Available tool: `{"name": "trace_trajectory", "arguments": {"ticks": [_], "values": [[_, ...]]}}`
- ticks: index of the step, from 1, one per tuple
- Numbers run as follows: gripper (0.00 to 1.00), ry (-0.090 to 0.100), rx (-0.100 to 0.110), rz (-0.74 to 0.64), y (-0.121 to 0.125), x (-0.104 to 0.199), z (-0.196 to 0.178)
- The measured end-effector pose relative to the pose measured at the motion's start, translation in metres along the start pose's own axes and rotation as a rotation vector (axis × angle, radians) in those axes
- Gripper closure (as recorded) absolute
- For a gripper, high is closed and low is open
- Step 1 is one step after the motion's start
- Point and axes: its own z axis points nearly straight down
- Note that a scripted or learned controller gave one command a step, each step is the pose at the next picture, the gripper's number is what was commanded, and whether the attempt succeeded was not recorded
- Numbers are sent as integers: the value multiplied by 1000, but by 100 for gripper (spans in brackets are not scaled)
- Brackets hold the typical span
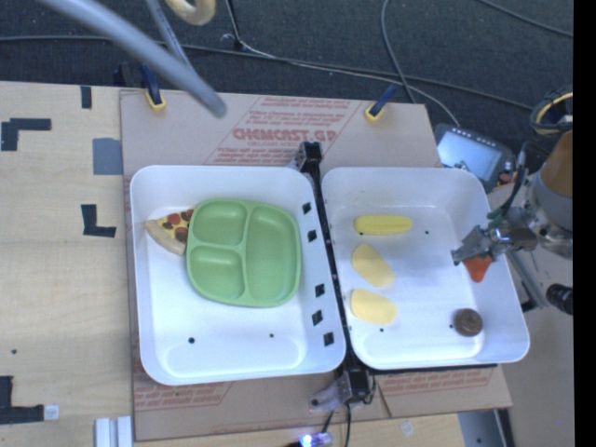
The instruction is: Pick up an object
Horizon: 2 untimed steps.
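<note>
White plastic bins sit side by side on a cardboard sheet. Left bin (158,343): green three-compartment plastic tray (245,252), a toy pizza slice (170,231) tucked partly under the tray's left edge. Right bin (419,352): three yellow soft-looking pieces in a column near its left wall — an elongated yellow one (383,224), a rounded yellow one (372,266), another rounded yellow one (373,307) — and a small brown round disc (467,321) near the right wall.

Gripper (477,251) hangs at the right bin's right rim, beside a small orange-red object (478,267). Jaw state: cannot tell; grasp unconfirmed.

Judged step: at or just around a grasp attempt at the rim. Next move calls for a firm closure on the orange-red piece, then a straight lift clear of the wall.
</note>
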Motion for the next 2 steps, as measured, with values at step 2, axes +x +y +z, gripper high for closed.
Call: {"name": "trace_trajectory", "arguments": {"ticks": [2], "values": [[100, 3, 5, -5, 1, 61, -34]]}}
